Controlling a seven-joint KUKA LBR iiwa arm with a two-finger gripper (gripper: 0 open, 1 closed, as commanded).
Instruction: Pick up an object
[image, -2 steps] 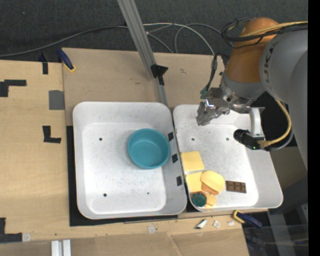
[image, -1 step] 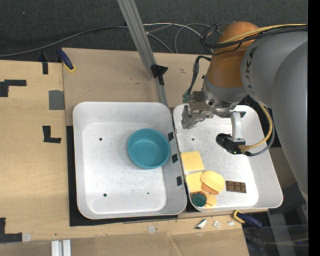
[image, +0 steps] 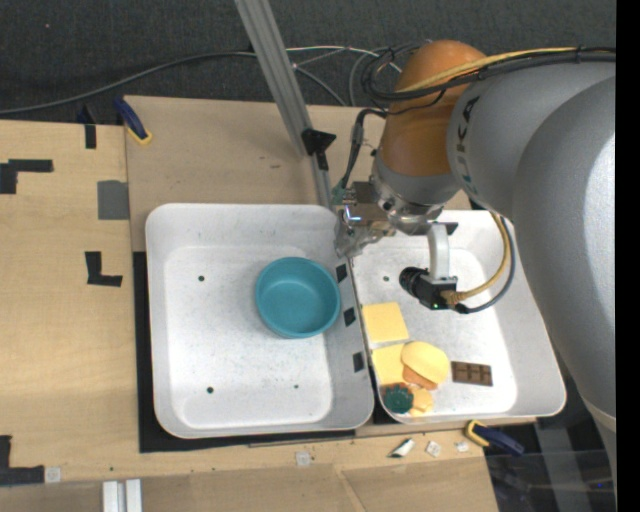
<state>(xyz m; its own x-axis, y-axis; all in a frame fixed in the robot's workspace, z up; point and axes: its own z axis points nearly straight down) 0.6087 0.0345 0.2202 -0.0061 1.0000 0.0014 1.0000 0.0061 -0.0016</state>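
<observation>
Claw (image: 355, 232) sits low over the ridge where the left bin (image: 175, 240) and right bin (image: 520, 385) meet, and I cannot tell how it is set from up here. Nearest candidates lie apart from it: the teal bowl (image: 296, 297) in the left bin, the yellow block (image: 384, 323) just across the divider. My worry (a real one) is descending onto the rims themselves, striking plastic and closing on nothing.
</observation>
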